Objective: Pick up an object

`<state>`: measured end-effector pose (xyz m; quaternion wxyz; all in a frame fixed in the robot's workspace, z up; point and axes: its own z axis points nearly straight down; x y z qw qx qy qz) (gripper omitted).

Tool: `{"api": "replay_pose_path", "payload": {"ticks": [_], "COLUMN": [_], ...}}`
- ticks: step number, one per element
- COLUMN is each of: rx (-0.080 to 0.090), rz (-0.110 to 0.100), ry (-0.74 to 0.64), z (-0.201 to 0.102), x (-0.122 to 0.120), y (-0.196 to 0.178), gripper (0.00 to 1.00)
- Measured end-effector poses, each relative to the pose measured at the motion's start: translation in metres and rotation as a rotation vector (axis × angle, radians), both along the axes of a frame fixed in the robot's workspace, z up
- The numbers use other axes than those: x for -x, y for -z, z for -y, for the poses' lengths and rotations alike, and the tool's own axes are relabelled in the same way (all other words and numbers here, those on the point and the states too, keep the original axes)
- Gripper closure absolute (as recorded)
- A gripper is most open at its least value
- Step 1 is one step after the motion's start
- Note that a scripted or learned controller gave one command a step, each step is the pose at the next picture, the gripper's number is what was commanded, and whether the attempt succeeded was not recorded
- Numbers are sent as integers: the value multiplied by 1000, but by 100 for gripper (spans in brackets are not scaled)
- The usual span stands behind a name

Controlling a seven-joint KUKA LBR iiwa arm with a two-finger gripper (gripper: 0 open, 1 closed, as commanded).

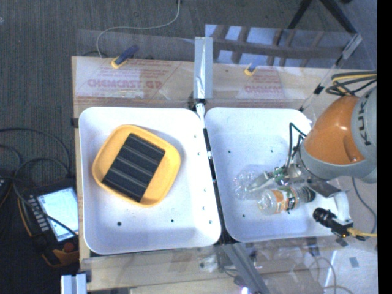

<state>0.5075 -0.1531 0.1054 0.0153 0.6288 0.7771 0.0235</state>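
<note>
Two shallow white bins sit side by side on the bench. In the left bin a yellow dish lies a little toward the far left, carrying a dark ribbed block tilted on its middle. In the right bin two clear plastic bottles lie on their sides near the front right corner: one bare bottle and, just in front of it, a bottle with an orange label; the two lie close together, and whether they touch cannot be told. The arm reaches in from the right, its orange band above the bin's right edge. The end effector sits low at the bottles' right ends, but whether it is released or clenched cannot be told, nor whether it grips either bottle.
</note>
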Motion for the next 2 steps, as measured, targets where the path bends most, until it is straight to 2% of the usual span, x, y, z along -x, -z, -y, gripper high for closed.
{"api": "replay_pose_path", "payload": {"ticks": [1, 2], "rx": [0, 18], "rz": [-2, 11], "ry": [-17, -11], "z": [1, 7], "x": [-1, -3], "y": [0, -11], "gripper": [0, 100]}}
